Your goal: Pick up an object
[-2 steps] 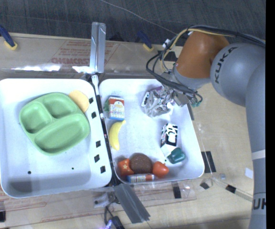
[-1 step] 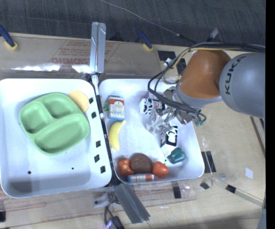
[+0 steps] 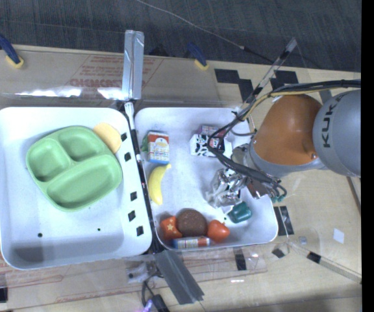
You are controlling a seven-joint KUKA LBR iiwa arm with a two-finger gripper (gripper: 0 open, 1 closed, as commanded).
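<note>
Gripper (image 3: 224, 190) low in right bin (image 3: 180, 119) beside teal object (image 3: 240, 212), finger state unclear; judged risk: off-center descent nudges it away.

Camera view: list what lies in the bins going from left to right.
Green divided plate → yellow piece at its corner → banana → brown round item → black-and-white carton → gripper → teal object.
</note>
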